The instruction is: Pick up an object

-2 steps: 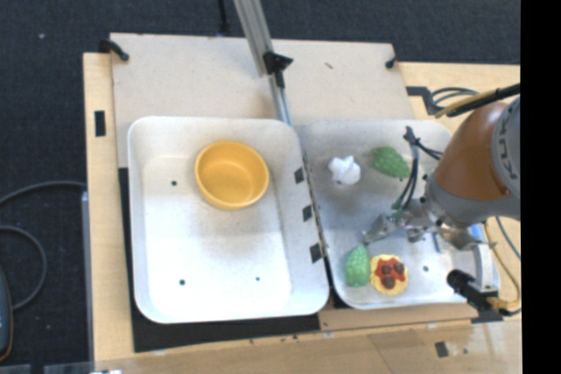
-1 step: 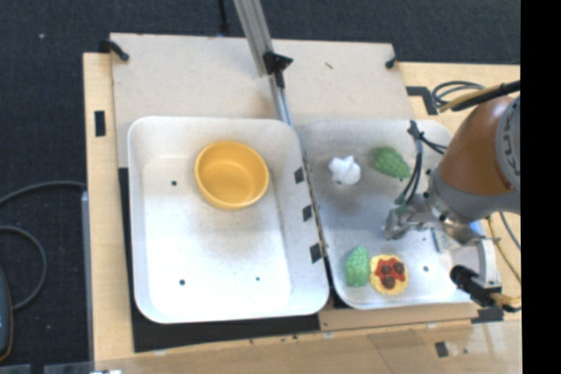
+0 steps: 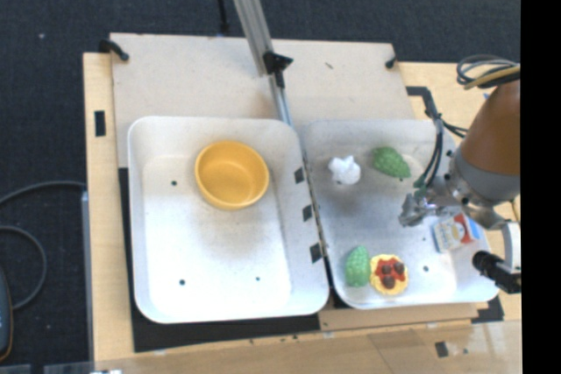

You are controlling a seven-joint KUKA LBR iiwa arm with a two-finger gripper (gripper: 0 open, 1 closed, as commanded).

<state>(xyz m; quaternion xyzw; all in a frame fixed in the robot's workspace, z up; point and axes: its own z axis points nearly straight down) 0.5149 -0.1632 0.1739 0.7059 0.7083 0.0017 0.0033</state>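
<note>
The right bin (image 3: 351, 144) holds a small white object (image 3: 344, 170), a green leafy toy (image 3: 391, 161) near the back, a second green toy (image 3: 357, 265) at the front, and a yellow disc with red spots (image 3: 389, 273) beside it. My gripper (image 3: 415, 212) hangs over the right part of this bin, to the right of the white object and below the green leafy toy. Nothing shows between its fingers. A red, white and blue item (image 3: 456, 232) lies just right of the gripper, partly hidden by the arm.
The left bin (image 3: 158, 276) bears a yellow bowl (image 3: 231, 174) in its upper middle. A slanted metal post (image 3: 250, 9) rises from the back between the bins. Cables (image 3: 482, 70) hang at the right rear.
</note>
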